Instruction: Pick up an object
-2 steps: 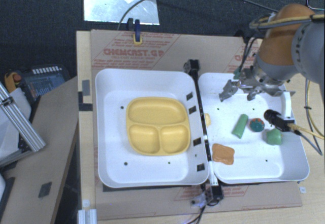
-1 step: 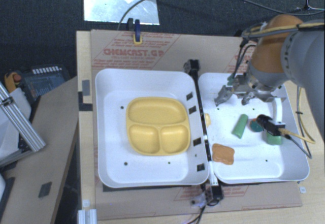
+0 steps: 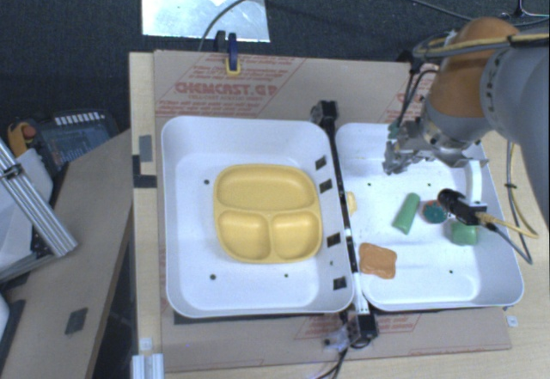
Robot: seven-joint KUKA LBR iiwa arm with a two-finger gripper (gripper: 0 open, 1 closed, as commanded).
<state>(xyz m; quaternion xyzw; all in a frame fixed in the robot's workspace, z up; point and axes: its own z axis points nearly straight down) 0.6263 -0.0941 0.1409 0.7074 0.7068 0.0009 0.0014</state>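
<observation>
My gripper (image 3: 394, 162) hangs over the back left part of the right bin (image 3: 430, 287), with no object seen in it. A green cylinder (image 3: 406, 212) lies in front of it, near the middle of that bin. To the right of the cylinder sit a small teal object (image 3: 433, 213) and a green object (image 3: 465, 234). A flat orange-brown piece (image 3: 377, 259) lies at the bin's front left. A small yellow thing (image 3: 351, 201) rests against the bin's left wall.
The left bin (image 3: 185, 223) holds a yellow divided plate (image 3: 265, 212). A black divider with clips (image 3: 335, 197) runs between the bins. The grey arm with its orange band (image 3: 468, 68) comes in from the back right.
</observation>
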